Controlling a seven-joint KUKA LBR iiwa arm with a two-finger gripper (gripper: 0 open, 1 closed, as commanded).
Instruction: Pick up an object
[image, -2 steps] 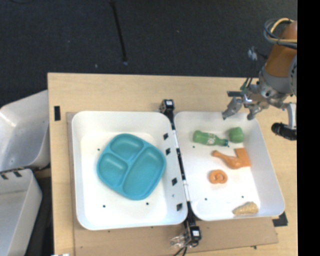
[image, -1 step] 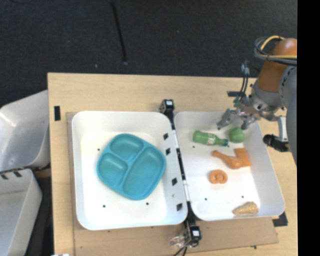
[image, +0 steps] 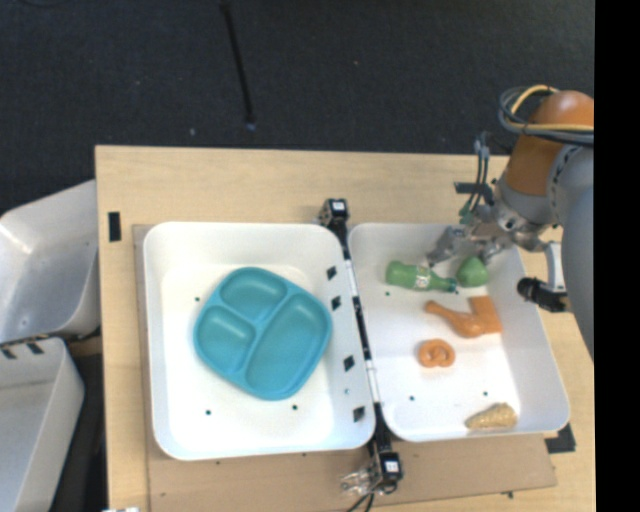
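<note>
The right bin (image: 530, 370) holds several small things. A green bottle-like piece (image: 408, 274) lies at its far side, with a rounded green part (image: 473, 270) just to its right. My gripper (image: 448, 256) hangs low right over the stretch between these two green parts, touching or nearly touching them. Whether it holds anything is hidden by its own body. An orange curved piece (image: 466, 316) lies just in front of the gripper. Nearer the camera sit an orange ring (image: 436, 353) and a tan lump (image: 492, 417).
A blue divided plate (image: 263, 333) fills the middle of the left bin (image: 170, 400). The ridge between the bins (image: 356, 330) runs just left of the green piece. The arm (image: 540, 150) enters over the right bin's far right corner.
</note>
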